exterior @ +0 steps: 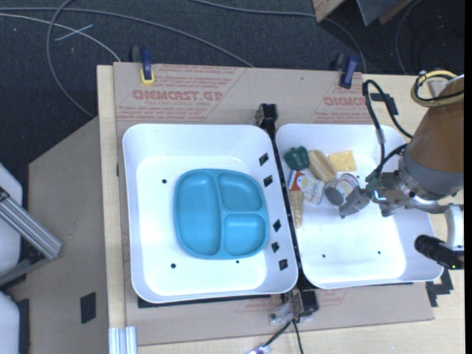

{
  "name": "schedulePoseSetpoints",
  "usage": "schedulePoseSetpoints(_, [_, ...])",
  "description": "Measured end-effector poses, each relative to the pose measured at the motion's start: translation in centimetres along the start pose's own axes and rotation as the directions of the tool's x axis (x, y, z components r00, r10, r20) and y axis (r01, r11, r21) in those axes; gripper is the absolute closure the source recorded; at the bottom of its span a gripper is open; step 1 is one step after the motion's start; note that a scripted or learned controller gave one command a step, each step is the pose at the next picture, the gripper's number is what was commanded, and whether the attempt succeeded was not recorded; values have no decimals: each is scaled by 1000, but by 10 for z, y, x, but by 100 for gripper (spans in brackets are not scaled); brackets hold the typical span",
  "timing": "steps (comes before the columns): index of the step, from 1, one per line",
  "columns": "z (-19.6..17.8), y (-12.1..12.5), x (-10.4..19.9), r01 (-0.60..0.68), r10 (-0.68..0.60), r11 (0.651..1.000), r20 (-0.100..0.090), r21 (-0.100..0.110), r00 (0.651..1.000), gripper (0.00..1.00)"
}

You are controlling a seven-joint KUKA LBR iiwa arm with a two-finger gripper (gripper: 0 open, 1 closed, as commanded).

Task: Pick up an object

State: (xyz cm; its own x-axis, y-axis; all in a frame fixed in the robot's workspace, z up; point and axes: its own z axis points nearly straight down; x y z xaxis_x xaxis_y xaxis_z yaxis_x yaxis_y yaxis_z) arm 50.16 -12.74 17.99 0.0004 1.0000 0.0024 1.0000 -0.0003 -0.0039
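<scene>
Near edge first: 2 white bins on the bench, left bin [140, 220] carrying a blue divided plate [220, 213]. Right bin [354, 260] shows bare floor up front; toy foods [321, 169] cluster at its far-left corner. Gripper [352, 201] hovers beside them; grip unreadable.

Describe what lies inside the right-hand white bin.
In the right bin, near its left wall: a dark green piece, a tan bread-like roll, a yellow block, a small packet. The gripper covers a grey item; the arm hides the bin's right edge.
</scene>
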Motion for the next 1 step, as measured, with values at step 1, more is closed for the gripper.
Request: schedulePoseSetpoints(1, [42,0,-4,-1,1,1000,0,1,1000,0])
